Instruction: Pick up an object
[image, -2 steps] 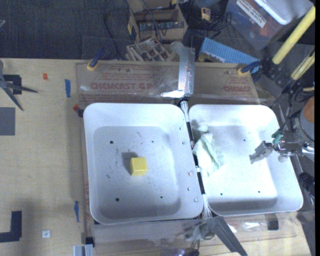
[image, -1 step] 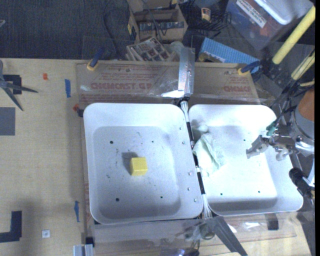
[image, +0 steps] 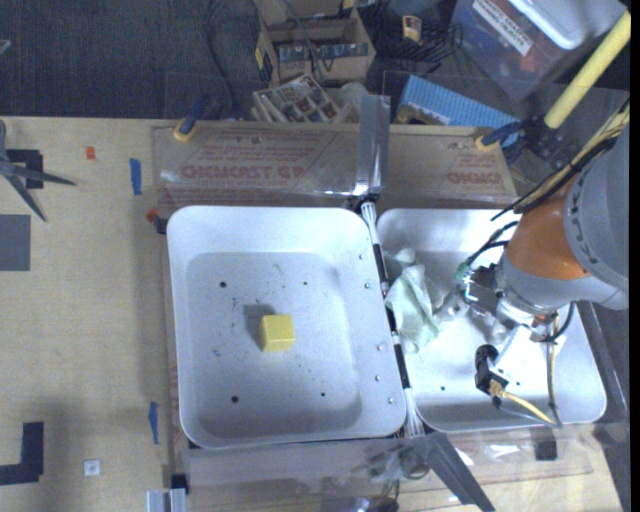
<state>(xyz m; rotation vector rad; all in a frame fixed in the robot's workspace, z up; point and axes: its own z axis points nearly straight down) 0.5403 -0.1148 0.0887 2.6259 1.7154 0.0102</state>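
Arm (image: 590, 240): grey with the orange band, reaching in from the right of the camera view and hanging over the right bin; I'm reading it as the highest thing here.
Left bin (image: 200, 240): sitting on the bench, touching its twin along the middle divider; I'm seeing just one item inside.
Right bin (image: 580, 395): lying under the wrist, with cables dangling over its near half.
Cloth (image: 414, 302): pale crumpled rag lying in the right bin against the divider wall, its long axis running top to bottom in view.
Gripper (image: 474, 297): sitting low in the right bin, just beside the cloth's right edge; I'm not making out whether the claw is spread or pressed together, so cannot tell, and I'm seeing nothing pinched.
Yellow cube (image: 278, 332): resting near the middle of the left bin's floor, well apart from the claw, across the divider.
Key relation: I'm judging the cloth the nearer pick, lying directly left of the claw; the cube is needing a long traverse left.
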